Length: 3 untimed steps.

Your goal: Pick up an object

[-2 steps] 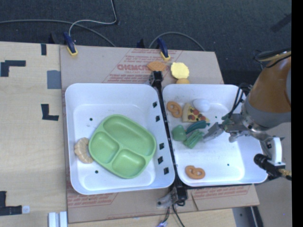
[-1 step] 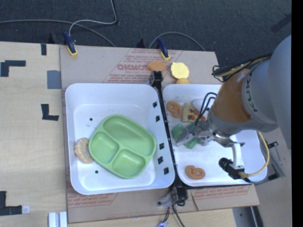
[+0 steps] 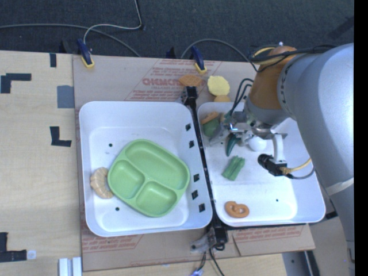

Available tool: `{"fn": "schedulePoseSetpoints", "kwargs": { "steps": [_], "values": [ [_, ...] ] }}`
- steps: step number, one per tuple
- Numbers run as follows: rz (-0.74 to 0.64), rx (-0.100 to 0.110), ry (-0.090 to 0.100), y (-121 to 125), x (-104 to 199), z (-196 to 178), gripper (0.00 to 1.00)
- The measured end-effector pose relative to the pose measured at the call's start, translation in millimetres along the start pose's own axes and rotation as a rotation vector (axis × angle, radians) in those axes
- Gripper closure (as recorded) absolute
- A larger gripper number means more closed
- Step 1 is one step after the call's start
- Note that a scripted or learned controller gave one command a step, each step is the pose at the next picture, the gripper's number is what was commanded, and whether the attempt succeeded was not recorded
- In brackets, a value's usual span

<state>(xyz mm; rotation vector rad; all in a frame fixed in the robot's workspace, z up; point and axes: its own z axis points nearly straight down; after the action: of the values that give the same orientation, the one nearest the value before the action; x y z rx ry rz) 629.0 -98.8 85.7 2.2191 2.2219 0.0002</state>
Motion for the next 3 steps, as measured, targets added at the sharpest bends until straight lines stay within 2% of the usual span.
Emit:
{"fn": "schedulePoseSetpoints", "kwargs": {
  "steps": [1, 2, 3],
  "values": [
    [0.002, -0.001, 0.000, -89.5, -6.6, -0.7, 0.00],
    [0.001, -0.001, 0.000, -57.0, -3.4, -0.5, 0.00],
    [0.001, -0.006, -0.003, -67.7, 1.5, -1.0, 0.00]
  ]
}}
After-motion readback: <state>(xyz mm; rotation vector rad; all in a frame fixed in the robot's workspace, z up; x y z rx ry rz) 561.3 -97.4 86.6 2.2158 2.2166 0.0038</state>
